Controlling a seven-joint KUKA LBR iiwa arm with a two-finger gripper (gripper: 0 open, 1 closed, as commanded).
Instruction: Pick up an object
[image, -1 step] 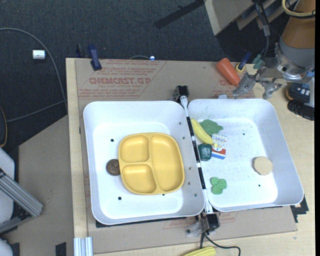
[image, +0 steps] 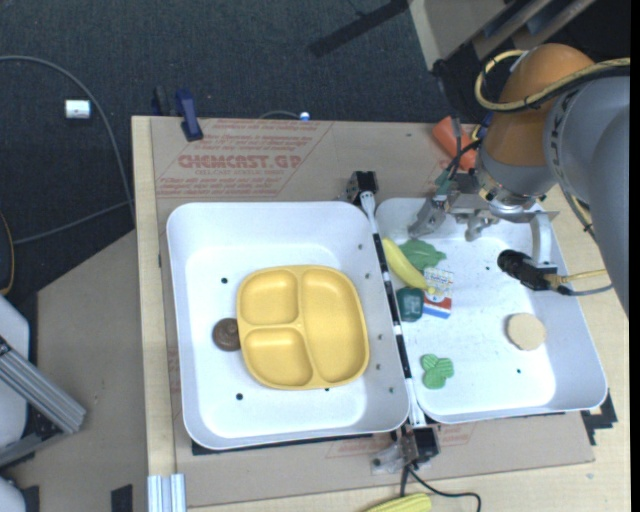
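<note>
Two shallow white bins (image: 190, 300) lie below me.
My gripper (image: 455, 215) hangs spread and unladen over the right bin's far end, near the yellow plastic banana (image: 402, 266).

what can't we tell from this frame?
- Gripper, camera view: too small and cluttered to tell open or shut, or holding anything.
- Brown round object: partly hidden under the yellow divided plate.
- Small items beside the banana: overlapping, too small to identify.
- Arm: cut off by the right edge.

Dark carpet floor (image: 80, 50) lies far left of my fingers; a cardboard-topped bench (image: 240, 160) spreads beneath them.
</note>
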